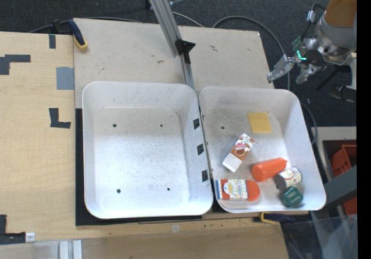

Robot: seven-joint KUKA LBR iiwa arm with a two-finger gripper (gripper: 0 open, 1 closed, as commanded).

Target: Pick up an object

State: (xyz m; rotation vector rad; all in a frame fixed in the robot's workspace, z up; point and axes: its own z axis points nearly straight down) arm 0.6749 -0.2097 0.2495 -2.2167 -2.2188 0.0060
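Observation:
The right bin [301, 114] holds several objects: a yellow square sponge [259, 122], a small orange-and-white carton [239, 152], an orange cylinder [269, 169], a red-and-white packet [238, 189], a small tin [288, 177] and a dark green item [291, 196]. My gripper [291, 72] hangs beyond the right bin's far right corner, above the bench edge and clear of the objects. Its two fingers are spread apart with nothing between them.
The left bin [93, 136] sits beside the right one. A slanted aluminium rail [165, 14] rises from between the bins toward the top. Cables lie on the dark floor behind the bench. A yellow-handled clamp [78, 35] sits at the bench's far left corner.

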